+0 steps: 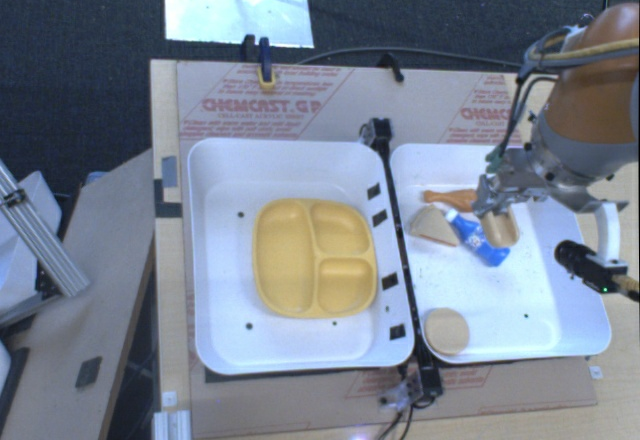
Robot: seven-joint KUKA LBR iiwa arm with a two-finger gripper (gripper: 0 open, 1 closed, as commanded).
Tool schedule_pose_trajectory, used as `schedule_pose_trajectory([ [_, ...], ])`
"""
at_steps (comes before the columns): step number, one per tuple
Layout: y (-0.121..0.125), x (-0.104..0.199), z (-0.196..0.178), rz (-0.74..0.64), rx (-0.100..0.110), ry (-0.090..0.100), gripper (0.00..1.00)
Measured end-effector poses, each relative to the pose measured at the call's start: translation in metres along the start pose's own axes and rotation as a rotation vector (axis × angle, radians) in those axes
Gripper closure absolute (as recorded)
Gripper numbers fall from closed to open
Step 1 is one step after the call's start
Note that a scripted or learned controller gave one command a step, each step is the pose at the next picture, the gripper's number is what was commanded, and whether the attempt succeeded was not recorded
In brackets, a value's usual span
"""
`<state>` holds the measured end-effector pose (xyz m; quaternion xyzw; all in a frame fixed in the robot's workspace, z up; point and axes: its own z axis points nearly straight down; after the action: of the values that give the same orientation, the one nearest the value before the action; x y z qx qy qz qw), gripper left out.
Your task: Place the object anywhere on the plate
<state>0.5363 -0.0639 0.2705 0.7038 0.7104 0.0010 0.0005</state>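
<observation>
The table (170,258) carries two shallow white bins set side by side, and everything here is placed against the yellow plate (315,257). The left bin (215,228) holds that plate, a three-compartment tray lying flat near its middle. The right bin (560,318) lies to the plate's right, across the black divider between the bins. The arm (590,98), grey with an orange band, comes in over the right bin's far right side, well apart from the plate. Its gripper (497,203) hangs low over the upper middle of the right bin, and the frame is too coarse to tell whether the fingers are open or closed on anything. Just below the gripper, to the right of the plate, lies a blue and white tube (477,238), tilted. A tan wedge (433,226) sits touching the tube on the side nearer the plate. Beside the tube on its far side is a tan block (503,231), partly under the gripper. An orange piece (450,197) lies just above the wedge. A round tan disc (447,330) rests at the right bin's near left corner, below and right of the plate. None of these things lies on the plate
</observation>
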Motion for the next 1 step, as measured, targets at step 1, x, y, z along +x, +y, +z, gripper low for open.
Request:
schedule_pose_trajectory([
  [1,0.0036,0.0445,0.0169,0.001,0.002,0.001,1.00],
])
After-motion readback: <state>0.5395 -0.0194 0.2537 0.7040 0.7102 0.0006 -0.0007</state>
